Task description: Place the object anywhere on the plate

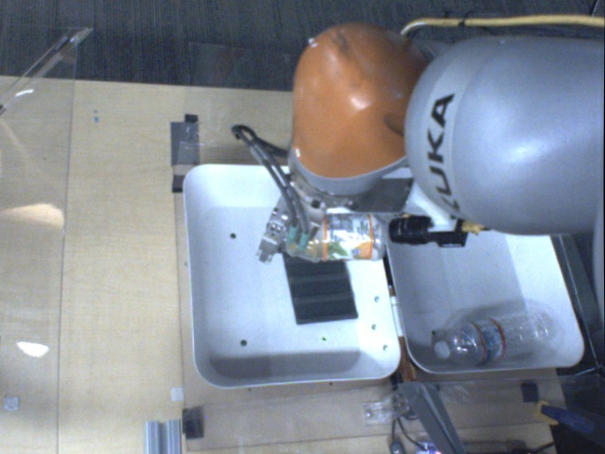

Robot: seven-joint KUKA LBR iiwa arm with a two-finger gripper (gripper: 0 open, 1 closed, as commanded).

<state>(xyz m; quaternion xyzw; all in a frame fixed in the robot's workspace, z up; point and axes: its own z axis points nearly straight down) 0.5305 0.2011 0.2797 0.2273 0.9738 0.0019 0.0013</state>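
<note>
The gripper (284,239) is hovering over the left bin (213,282), just above a dark ribbed plate (321,291). Its fingers' state cannot be told. A clear bottle (492,334) is lying in the right bin (558,287).

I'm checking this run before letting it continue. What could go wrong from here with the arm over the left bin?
1. The gripper sits under the bulky orange and grey wrist, so a failed grasp could go unnoticed.
2. The flat black ribbed plate lies close to the left white bin's right wall, so a release slightly off could miss it.
3. The clear plastic bottle lies in the right white bin, away from the plate.
</note>
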